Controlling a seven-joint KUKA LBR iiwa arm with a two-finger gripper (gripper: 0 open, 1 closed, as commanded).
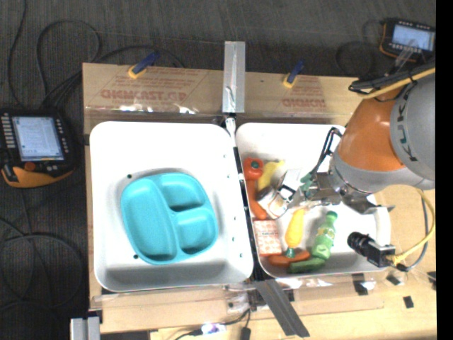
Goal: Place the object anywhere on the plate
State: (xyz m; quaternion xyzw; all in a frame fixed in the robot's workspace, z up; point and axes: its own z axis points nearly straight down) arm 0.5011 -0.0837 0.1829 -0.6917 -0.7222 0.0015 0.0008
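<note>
A dark carpeted floor (pixel 177 13) with loose cables surrounds the table (pixel 311 94), whose brown top carries two shallow white bins side by side. A handheld screen unit (pixel 34 144) lies on the floor to the left, and another (pixel 407 37) sits near the top right corner, partly cut off by the arm.

The left bin (pixel 106 154) holds a blue plate (pixel 168 217) with three compartments, lying flat and well apart from everything else. The right bin (pixel 283 137) holds a crowded pile of toy food: a red-orange piece (pixel 253 168) near the divider, a yellow piece (pixel 270 176) just beside it, a yellow corn cob (pixel 295 227), a green bottle (pixel 324 238), a carrot-like piece (pixel 283 259) along the lower wall, and a small printed packet (pixel 265 236). They overlap, so their edges are hard to separate.

The arm (pixel 386 144) covers the right bin's upper right part. The tool (pixel 311 184) hangs low over the pile, just above the corn cob, and whether it is released or clenched cannot be told, since the wrist hides much of it. Nothing is visibly gripped.
</note>
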